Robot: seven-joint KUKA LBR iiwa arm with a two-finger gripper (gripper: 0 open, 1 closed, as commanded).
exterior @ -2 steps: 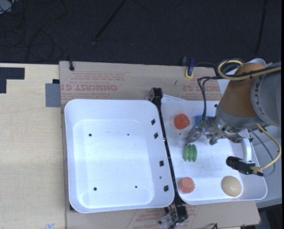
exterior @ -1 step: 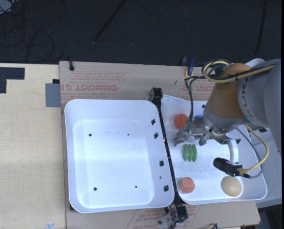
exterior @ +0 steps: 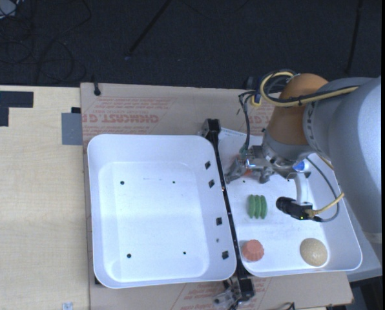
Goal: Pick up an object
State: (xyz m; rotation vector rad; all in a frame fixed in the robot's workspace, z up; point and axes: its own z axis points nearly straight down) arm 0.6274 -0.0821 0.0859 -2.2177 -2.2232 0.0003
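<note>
Three small objects lie in the right bin (exterior: 347, 254). A green ridged object (exterior: 257, 206) sits near the bin's middle. A round reddish object (exterior: 252, 250) rests at the front left corner, and a beige ball (exterior: 314, 251) lies at the front right. My gripper (exterior: 249, 170) hangs over the back left part of this bin, just behind the green object and a little left of it. Nothing shows in its grasp. The wrist and orange band rise behind it.
The left bin (exterior: 102, 173) stands beside the right one, the two rims meeting along a black clamp strip (exterior: 221, 199). Cables and a black connector (exterior: 291, 205) hang from the wrist over the right bin. Cardboard lies under both bins.
</note>
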